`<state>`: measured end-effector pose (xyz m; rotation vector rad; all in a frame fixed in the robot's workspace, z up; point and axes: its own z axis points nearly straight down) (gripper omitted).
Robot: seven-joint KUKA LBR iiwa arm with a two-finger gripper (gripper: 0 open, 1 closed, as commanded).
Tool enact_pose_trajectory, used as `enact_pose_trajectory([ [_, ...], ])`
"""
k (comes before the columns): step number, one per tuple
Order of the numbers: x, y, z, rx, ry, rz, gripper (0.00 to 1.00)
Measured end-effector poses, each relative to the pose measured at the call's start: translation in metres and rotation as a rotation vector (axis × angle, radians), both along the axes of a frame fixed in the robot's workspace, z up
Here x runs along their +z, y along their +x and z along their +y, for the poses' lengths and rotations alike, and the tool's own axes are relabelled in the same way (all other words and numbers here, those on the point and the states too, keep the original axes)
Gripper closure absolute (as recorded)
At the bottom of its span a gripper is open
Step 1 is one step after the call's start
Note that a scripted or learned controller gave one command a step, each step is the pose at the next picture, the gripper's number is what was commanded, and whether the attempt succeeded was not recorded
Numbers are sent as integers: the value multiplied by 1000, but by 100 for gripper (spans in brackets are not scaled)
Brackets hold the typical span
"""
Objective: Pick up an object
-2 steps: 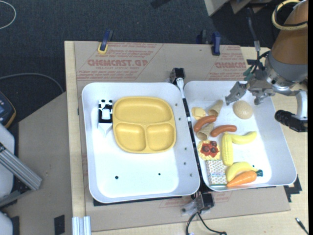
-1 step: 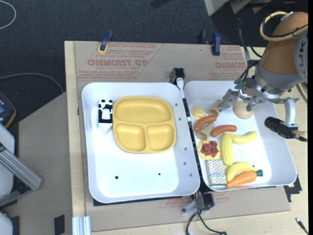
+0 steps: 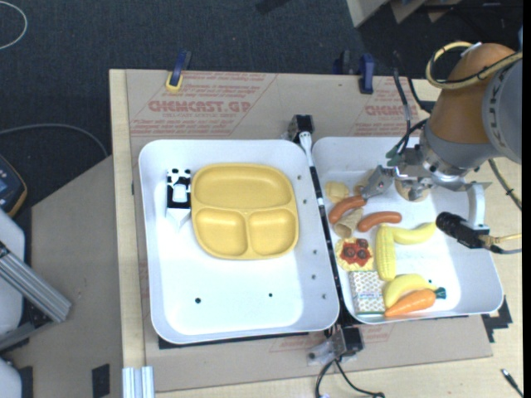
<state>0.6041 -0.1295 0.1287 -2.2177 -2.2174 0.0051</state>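
The right bin (image 3: pixel 477 297) holds several toy foods: two sausages (image 3: pixel 345 208) (image 3: pixel 379 219), a corn cob (image 3: pixel 386 252), two bananas (image 3: pixel 415 235) (image 3: pixel 405 286), a carrot (image 3: pixel 411 303), a red berry tart (image 3: pixel 356 253) and a patterned wafer (image 3: pixel 365 289). My gripper (image 3: pixel 397 179) hangs low over the far part of this bin, just right of the upper sausage. A beige piece (image 3: pixel 411 187) lies right under it. A small pale item (image 3: pixel 336 191) lies left of the gripper.
The left bin (image 3: pixel 224 305) carries a yellow divided plate (image 3: pixel 245 208) and a small black-and-white object (image 3: pixel 178 189). A black part on a cable (image 3: pixel 459 229) juts over the right bin's right side. Clamps (image 3: pixel 175 73) (image 3: pixel 366 73) sit on the bench's far edge.
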Motion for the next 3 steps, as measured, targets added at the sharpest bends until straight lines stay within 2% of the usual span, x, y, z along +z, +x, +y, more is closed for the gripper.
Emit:
enact_pose_trajectory([
  [1, -43, 2, 0, 0, -1, -8, 0],
  [2, -33, 1, 0, 0, -2, -7, 100],
  [3, 29, 9, 1, 1, -4, -14, 100],
])
